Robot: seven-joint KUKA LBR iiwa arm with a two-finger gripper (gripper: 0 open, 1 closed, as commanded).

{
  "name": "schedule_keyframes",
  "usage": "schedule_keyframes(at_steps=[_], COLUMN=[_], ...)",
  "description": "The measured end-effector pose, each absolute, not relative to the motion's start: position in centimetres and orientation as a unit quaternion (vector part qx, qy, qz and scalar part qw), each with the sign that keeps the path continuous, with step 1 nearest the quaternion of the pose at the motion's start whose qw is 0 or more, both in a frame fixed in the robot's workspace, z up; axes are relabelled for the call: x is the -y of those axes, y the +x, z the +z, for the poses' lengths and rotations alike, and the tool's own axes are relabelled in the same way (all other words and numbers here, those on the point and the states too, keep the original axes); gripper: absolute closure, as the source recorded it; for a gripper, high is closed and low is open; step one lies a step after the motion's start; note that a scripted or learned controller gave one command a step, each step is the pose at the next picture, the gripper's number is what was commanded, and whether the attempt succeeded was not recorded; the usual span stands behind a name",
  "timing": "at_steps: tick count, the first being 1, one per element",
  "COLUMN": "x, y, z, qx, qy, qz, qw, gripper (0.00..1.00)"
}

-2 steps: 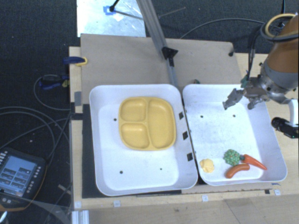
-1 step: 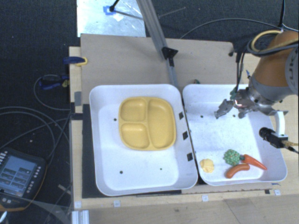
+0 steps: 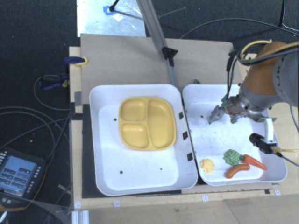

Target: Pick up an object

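You see a yellow three-part plate (image 3: 147, 123) in the left bin (image 3: 105, 171). In the right bin (image 3: 205, 139), a pale yellow lump (image 3: 207, 165), knobbly green broccoli (image 3: 231, 157), a carrot (image 3: 255, 162) and a sausage (image 3: 237, 171) cluster at the near edge. The gripper (image 3: 224, 116) hovers well apart, fingers spread, holding nothing.
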State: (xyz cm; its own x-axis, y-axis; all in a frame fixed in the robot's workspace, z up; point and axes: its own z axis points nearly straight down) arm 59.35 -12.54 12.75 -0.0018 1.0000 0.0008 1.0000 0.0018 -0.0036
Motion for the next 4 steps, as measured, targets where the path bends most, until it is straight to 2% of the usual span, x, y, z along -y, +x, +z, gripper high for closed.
schedule_keyframes(at_steps=[1, 3, 4], x=[12.6, 12.0, 12.0], y=[59.6, 59.7, 59.9], z=[14.1, 27.1, 29.5], qx=[0.707, 0.709, 0.71], qy=[-0.707, -0.705, -0.705], qz=[-0.0014, -0.0028, -0.0016], qw=[-0.001, -0.004, -0.002], gripper=[1.0, 1.0, 1.0])
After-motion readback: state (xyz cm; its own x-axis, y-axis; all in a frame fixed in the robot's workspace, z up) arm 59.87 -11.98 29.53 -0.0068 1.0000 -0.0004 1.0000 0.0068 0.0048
